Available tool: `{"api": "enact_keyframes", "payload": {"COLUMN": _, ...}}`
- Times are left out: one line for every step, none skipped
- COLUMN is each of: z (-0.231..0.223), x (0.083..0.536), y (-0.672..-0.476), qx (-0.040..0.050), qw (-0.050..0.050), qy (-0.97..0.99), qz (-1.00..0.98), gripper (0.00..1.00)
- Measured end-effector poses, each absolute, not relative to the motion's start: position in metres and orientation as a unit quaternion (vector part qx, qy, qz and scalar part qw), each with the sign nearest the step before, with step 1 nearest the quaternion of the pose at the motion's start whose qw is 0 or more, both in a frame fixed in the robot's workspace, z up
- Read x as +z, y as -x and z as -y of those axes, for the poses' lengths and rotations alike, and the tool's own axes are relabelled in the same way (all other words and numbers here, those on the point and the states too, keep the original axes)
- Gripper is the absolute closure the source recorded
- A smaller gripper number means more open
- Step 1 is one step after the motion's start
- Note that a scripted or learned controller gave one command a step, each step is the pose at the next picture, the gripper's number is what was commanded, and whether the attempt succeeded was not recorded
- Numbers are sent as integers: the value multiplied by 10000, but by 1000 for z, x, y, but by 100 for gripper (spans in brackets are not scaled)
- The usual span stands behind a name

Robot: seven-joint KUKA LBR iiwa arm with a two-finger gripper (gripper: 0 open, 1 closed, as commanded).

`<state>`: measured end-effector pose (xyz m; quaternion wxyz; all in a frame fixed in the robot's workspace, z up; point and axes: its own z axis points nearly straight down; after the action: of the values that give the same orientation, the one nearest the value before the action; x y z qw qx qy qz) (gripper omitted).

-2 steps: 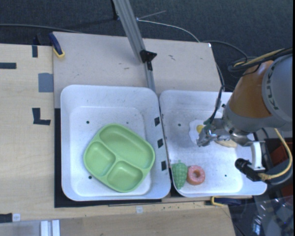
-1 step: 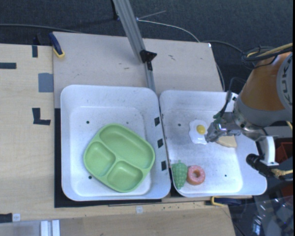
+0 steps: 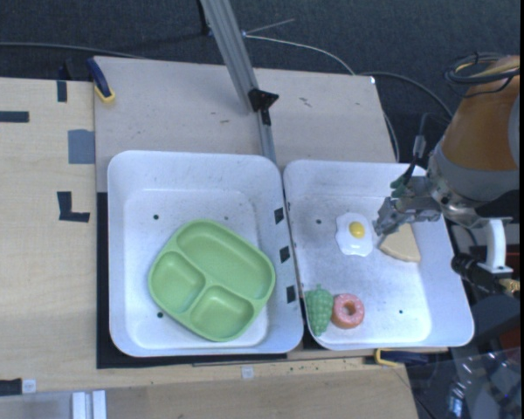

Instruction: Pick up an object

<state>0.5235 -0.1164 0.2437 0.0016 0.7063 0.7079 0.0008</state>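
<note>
My gripper (image 3: 391,219) hangs between the fried egg (image 3: 355,234) and bread slice (image 3: 402,248) in the right bin (image 3: 437,321); I cannot tell its state. I should centre over one before descending.

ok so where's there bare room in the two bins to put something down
Right bin: its far strip above the fried egg is bare, so is the near right corner beyond the donut. The middle is crowded: egg, bread slice and gripper sit close together. Left bin: the green plate fills the near half; the far strip is bare.
</note>
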Motion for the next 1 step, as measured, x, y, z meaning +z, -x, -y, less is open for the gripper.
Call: {"api": "enact_keyframes", "payload": {"z": 75, "x": 235, "y": -539, "qx": -4, "qw": -8, "qy": -7053, "qz": -7089, "gripper": 100}}
